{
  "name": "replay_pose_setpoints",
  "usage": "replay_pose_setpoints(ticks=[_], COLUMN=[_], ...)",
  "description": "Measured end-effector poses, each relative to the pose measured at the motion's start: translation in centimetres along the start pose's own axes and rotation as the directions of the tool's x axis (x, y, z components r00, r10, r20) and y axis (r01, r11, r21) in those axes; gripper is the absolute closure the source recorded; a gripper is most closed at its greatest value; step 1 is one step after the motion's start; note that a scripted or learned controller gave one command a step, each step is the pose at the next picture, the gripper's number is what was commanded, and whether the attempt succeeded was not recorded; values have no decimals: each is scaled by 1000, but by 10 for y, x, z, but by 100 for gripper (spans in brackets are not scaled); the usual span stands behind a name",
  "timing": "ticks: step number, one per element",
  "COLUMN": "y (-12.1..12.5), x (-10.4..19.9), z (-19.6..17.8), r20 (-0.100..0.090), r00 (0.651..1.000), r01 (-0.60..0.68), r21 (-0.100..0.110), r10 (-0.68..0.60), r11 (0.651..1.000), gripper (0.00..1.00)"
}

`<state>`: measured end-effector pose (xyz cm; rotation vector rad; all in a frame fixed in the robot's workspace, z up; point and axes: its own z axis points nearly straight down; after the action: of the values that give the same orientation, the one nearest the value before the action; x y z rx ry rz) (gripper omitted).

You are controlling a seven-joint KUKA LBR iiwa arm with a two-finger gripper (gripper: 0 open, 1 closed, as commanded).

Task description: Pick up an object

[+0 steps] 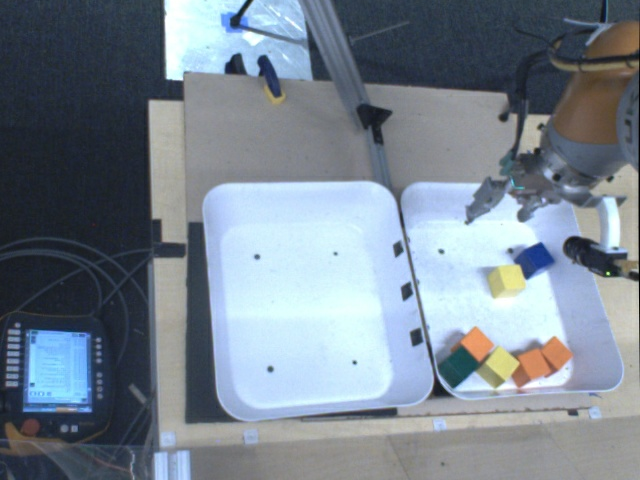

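camera view: right bin (428, 268) holds all the candidates, small solid-colour cubes, look rigid and light, probably wood or plastic, smooth faces so some slip risk but nothing fragile; flat parallel sides make a two-finger pinch across opposite faces the obvious hold. Gripper (505, 204) hangs over the far edge of that bin, fingers visibly splayed apart, nothing between them. Wrist tilted, fingers pointing down and toward the bin's middle, grey body and orange band (590, 103) rising behind it, arm coming in from the side away from the left bin (300, 298). Closest to the tool: blue cube (535, 258), just below and slightly outboard of the fingertips, with the yellow cube (506, 280) touching or nearly touching its lower corner, can't tell which. Both sit rotated relative to the bin walls, so jaw yaw would need matching to the faces. Blue has free sides on its far and outer faces, best pick in my view; the contact side with yellow is the one to avoid. Further from the tool, at the near wall of the bin, a tight cluster: orange cube (477, 343), green cube (458, 367), second yellow (497, 366), two more orange (545, 358). Packed together and against the rim, poor finger clearance, would skip those. Nothing held yet, gripper well above cube height by the look of it
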<state>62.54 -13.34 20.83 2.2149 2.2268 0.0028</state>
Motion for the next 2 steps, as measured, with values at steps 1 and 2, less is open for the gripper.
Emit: replay_pose_setpoints(ticks=[1, 2], y=[0, -6], x=[0, 3], z=[0, 44], r20=[0, 1], r00=[1000, 1000], r01=[0, -2], r21=[0, 4], r10=[0, 2], r11=[1000, 1000], gripper=[0, 0])
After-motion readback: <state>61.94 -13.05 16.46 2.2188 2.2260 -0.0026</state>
